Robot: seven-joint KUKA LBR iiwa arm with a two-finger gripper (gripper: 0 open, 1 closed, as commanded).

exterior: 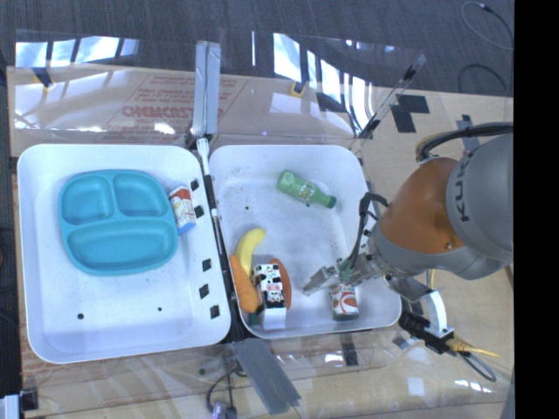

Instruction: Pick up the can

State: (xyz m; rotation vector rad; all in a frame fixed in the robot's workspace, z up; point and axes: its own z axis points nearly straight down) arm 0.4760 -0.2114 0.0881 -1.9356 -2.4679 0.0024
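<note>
A red and white can (344,301) lies near the front right corner of the right bin (288,160). My gripper (335,278) hangs just above and behind it, reaching in from the right on the grey arm with the orange band (419,216). Its fingers (318,279) are spread open, and nothing sits between them. The can is just in front of the fingertips, apart from them or barely touching; I cannot tell which.
The right bin also holds a green bottle (306,190), a banana (251,244), a carrot (244,285) and a black and white carton (270,288). In the left bin (35,260) lie a blue divided plate (118,221) and a small red, white and blue container (182,208).
</note>
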